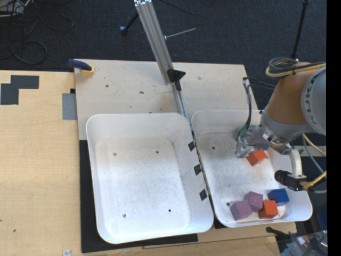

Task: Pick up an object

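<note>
Gripper (246, 146) is hanging low in the right bin (224, 127), touching an orange block (257, 157).
Whether it is gripping is unclear; two purple blocks (247, 205), another orange block (268, 209) and a blue one (278, 196) are sitting clustered at the near corner.

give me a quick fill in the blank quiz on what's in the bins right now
1. The blocks all lie in the ____ bin.
2. Beside the gripper sits an ____ block.
3. The two purple blocks number ____.
4. Next to the blue block at the near corner is another block, coloured ____.

Missing words: right; orange; two; orange
</note>
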Robot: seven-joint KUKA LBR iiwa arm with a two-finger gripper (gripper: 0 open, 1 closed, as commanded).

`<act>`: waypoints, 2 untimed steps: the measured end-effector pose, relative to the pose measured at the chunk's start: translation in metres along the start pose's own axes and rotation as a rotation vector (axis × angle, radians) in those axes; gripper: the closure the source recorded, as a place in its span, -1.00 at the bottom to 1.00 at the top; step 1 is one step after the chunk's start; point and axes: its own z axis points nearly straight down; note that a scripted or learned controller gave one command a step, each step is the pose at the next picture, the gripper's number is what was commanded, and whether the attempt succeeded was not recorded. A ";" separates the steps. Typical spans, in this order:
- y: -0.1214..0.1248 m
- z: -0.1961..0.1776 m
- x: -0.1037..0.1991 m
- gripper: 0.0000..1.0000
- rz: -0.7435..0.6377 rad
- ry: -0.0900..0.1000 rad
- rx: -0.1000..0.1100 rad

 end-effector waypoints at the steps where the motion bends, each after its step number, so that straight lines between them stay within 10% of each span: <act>1: 0.001 -0.044 0.005 1.00 -0.009 -0.001 -0.006; 2: 0.002 -0.097 0.003 1.00 -0.008 -0.002 -0.008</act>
